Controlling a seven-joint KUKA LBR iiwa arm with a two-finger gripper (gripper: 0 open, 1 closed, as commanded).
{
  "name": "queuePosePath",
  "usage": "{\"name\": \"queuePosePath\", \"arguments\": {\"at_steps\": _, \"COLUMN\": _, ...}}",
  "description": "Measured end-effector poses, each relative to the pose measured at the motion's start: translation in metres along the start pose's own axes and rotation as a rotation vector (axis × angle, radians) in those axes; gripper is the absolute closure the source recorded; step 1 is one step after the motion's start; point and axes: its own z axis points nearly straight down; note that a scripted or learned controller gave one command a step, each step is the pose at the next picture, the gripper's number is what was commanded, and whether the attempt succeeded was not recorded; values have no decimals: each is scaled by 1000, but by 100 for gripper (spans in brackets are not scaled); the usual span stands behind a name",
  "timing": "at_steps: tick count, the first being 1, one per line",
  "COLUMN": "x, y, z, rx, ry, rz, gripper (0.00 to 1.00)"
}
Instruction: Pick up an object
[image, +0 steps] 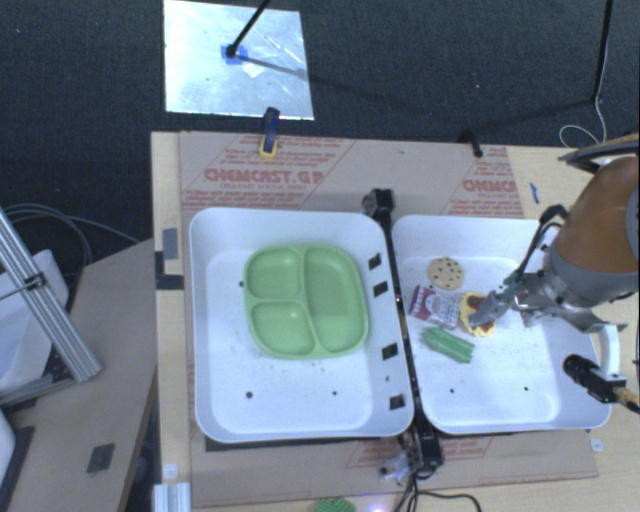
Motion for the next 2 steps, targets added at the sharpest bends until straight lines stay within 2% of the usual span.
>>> {"name": "queuePosePath", "arguments": {"at_steps": 1, "x": -4, "y": 32, "z": 55, "rx": -5, "ry": -1, "rz": -5, "gripper": 0}}
{"name": "queuePosePath", "arguments": {"at_steps": 2, "x": -4, "y": 33, "z": 40, "rx": -11, "ry": -2, "rz": -4, "gripper": 100}}
